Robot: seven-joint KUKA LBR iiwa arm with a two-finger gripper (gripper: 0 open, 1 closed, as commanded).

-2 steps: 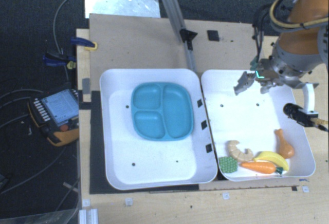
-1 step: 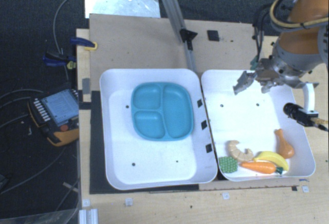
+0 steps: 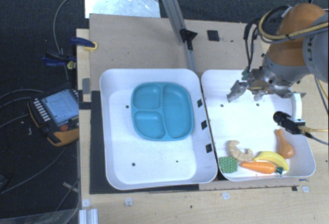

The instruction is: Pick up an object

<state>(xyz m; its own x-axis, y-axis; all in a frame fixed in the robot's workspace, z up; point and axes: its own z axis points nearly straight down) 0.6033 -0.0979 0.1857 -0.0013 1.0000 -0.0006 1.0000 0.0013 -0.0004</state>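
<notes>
Toys for picking lie bunched in the lower right of the frame, in the near corner of the right bin (image 3: 222,115): a carrot (image 3: 258,167), a banana (image 3: 271,157), a drumstick (image 3: 284,144), a beige piece (image 3: 239,151) and a green piece (image 3: 228,164). The gripper (image 3: 241,89) hangs over the bin's upper part, well apart from them; its jaws appear parted and hold nothing. Risks, as judged: the toys touch or overlap, so a descent may wedge between two, push them against the wall, or close on air. The blue plate (image 3: 162,111) sits in the left bin.
</notes>
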